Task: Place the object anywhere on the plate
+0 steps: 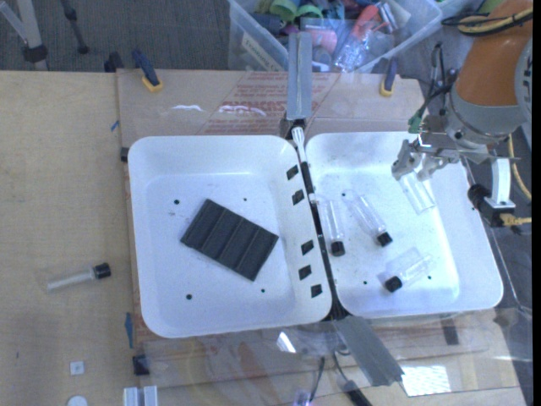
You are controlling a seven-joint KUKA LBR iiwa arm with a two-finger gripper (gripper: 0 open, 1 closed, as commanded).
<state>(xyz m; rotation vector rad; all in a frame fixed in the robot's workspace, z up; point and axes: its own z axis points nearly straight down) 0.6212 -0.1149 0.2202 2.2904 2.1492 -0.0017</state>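
Below the gripper [420, 166], and touching or nearly touching it, a clear piece [418, 195] is showing against the floor of the right bin [483, 256]. Whether this is a vial in the grasp or one lying loose underneath, I cannot tell, and I cannot tell either whether the gripper is spread or pressed together. The gripper is hanging over the far right part of that bin, and the arm [494, 74] is reaching in from behind it. Nearest to the gripper, down and to its picture-left, vial A [370, 218] is lying with its black cap pointing away from the gripper. Just beyond it, vial B [332, 225] is lying beside the divider. Vial C [407, 271] is resting well below the gripper, near the front wall. The plate [229, 238], a dark ribbed slab, is sitting well off to the gripper's picture-left, across the divider in the left bin [139, 227], and nothing is lying on it. Judgement: the pick step is in hand and the placing is not yet begun. The object is taken to be one of these vials, all on the gripper's side of the divider. The next move is calling for a confirmed grasp, then a lift clear of the bin wall, a carry across the divider and a release over the slab. Risk: round vials may roll off the ribs.
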